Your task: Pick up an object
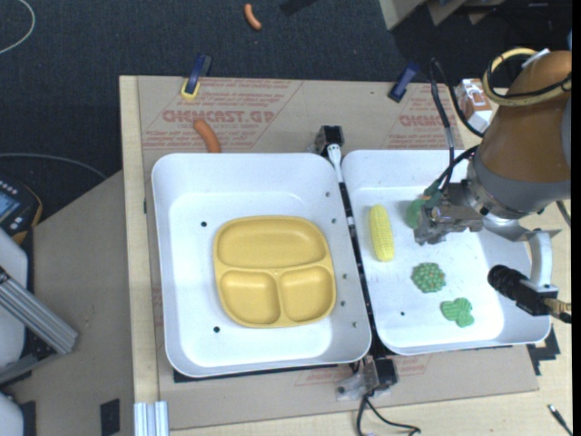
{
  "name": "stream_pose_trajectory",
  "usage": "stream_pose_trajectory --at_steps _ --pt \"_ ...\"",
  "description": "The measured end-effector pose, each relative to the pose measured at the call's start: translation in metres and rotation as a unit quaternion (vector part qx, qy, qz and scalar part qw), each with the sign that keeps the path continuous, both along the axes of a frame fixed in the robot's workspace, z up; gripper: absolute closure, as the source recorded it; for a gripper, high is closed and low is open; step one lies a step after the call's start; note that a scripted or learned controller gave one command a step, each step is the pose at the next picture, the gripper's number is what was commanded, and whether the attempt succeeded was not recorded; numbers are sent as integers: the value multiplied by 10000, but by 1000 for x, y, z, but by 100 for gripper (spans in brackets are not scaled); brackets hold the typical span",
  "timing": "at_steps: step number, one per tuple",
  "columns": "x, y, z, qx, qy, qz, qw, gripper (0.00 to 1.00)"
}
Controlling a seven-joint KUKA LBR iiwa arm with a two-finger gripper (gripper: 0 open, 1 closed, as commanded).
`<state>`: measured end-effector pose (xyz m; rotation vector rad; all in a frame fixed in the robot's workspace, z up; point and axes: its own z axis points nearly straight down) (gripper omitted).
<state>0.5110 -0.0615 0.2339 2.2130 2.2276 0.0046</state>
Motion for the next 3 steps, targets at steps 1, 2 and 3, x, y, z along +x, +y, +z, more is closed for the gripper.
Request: stream_pose_trajectory --at_steps 1,2,3 --pt "17 50 5 0 0 0 10000 100" --pt "44 92 -18 -7 4 -11 10000 100" --pt "37 101 -1 -3 0 -23 10000 100"
